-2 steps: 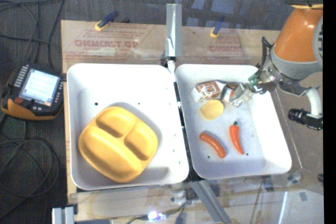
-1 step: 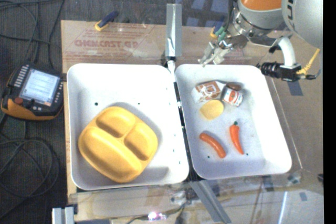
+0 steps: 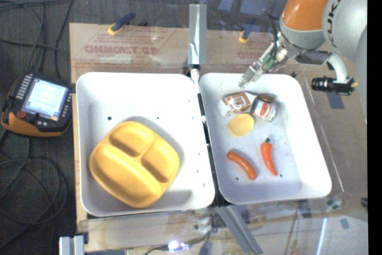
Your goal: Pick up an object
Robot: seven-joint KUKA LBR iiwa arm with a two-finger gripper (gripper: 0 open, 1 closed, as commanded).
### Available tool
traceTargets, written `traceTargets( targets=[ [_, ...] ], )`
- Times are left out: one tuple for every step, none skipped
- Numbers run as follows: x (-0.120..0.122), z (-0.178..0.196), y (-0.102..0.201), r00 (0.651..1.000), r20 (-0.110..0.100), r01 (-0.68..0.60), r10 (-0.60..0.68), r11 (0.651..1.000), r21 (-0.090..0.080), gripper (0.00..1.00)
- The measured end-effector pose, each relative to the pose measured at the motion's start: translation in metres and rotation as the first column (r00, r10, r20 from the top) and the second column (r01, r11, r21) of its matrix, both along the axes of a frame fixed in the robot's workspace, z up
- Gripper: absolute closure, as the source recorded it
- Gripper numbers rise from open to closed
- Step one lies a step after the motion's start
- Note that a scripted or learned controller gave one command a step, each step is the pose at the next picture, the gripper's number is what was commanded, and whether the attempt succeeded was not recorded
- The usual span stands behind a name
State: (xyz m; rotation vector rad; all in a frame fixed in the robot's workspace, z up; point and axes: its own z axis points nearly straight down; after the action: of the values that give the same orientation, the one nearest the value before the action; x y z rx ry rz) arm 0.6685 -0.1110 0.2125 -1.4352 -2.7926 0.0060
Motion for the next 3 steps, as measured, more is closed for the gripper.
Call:
traceTargets(
  targets=[
    [0.000, 0.000, 0.000, 1.000, 0.001, 0.000, 0.000, 1.000, 0.000, 0.00],
    [-0.018, -0.115, -0.024, 0.999, 0.007, 0.049, -0.049, 0.999, 0.001, 0.00],
    [-0.097, -0.125, -0.079, 0.995, 0.012, 0.097, -0.097, 0.995, -0.001, 0.00]
  ],
)
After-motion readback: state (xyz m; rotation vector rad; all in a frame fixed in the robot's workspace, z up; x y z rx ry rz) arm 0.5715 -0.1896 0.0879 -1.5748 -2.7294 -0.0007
